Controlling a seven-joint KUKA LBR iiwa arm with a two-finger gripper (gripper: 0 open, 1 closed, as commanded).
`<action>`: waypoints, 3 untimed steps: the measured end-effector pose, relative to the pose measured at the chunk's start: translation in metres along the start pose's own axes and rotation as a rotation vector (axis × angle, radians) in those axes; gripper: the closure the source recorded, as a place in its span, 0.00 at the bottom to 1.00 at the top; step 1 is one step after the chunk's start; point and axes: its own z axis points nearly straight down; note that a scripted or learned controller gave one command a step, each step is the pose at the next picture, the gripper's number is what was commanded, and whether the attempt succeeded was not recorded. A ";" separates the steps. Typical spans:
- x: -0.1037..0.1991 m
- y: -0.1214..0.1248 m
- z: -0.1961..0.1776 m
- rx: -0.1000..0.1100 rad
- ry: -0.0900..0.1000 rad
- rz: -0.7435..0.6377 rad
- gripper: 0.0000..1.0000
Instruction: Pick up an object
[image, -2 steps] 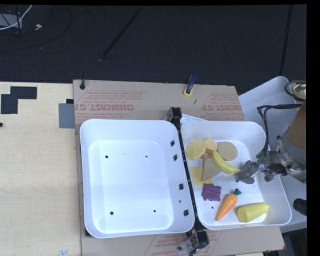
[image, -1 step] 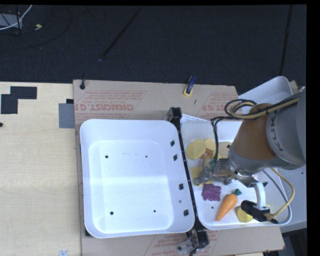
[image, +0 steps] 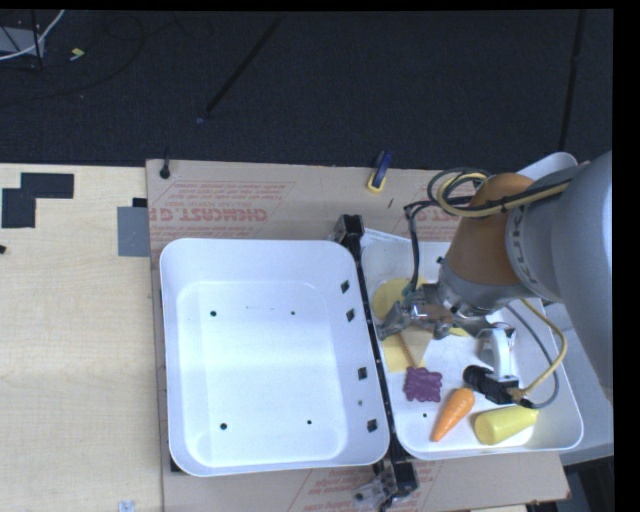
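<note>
The fingers (image: 408, 312) hang low in the right bin (image: 570, 425), their state not discernible, over a yellow piece (image: 390, 296) at the bin's ten o'clock, with the purple toy (image: 423, 384), carrot (image: 453, 412) and lemon (image: 505, 424) toward six o'clock.

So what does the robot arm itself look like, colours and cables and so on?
The arm is a thick grey cylinder with an orange band above the wrist. Yellow and black cables loop over it, and the gripper is small bare metal.
</note>
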 end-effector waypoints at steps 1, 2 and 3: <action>0.001 0.046 -0.001 -0.001 0.000 0.001 0.00; 0.001 0.044 -0.010 0.005 0.000 0.001 1.00; 0.127 0.061 -0.107 -0.009 0.005 -0.010 1.00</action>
